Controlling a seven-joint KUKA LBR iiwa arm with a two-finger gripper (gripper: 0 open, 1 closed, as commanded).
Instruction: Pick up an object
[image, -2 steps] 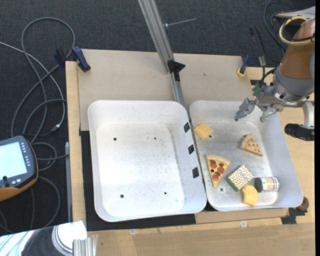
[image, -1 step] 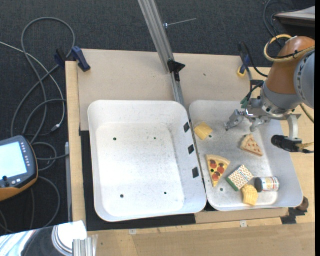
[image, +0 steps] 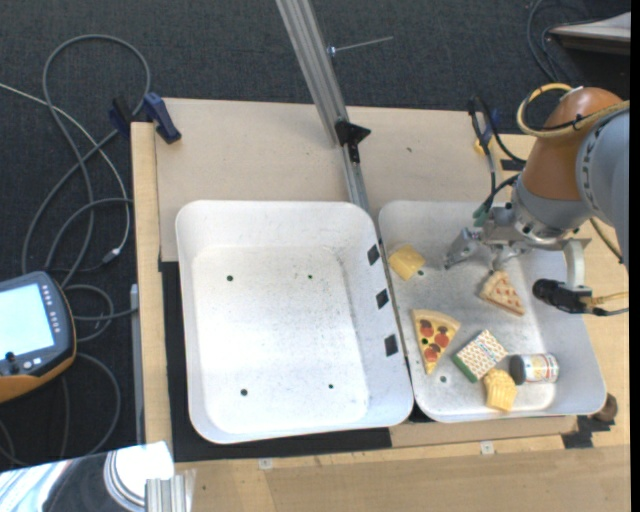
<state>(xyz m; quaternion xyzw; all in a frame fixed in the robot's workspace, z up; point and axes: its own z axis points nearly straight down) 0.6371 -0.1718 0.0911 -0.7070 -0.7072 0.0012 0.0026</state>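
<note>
The right bin (image: 572, 335) holds several small items. A yellow chunk (image: 406, 263) lies near its left wall. A tan pizza wedge (image: 503, 293) sits mid-bin, and a pepperoni pizza slice (image: 433, 338) lies lower left. A patterned green-edged block (image: 480, 353), a yellow piece (image: 499, 390) and a small jar on its side (image: 536, 369) cluster at the front. My gripper (image: 477, 258) hangs over the bin's upper part, between the yellow chunk and the tan wedge. It is open, and nothing sits between its fingers.
The large left bin (image: 200, 300) stands beside the right one, with a slanted metal rail (image: 325, 90) running up from between them. Black clips (image: 384, 300) line the shared edge. Cables trail left of the bench, and a pendant (image: 30, 325) lies at the far left.
</note>
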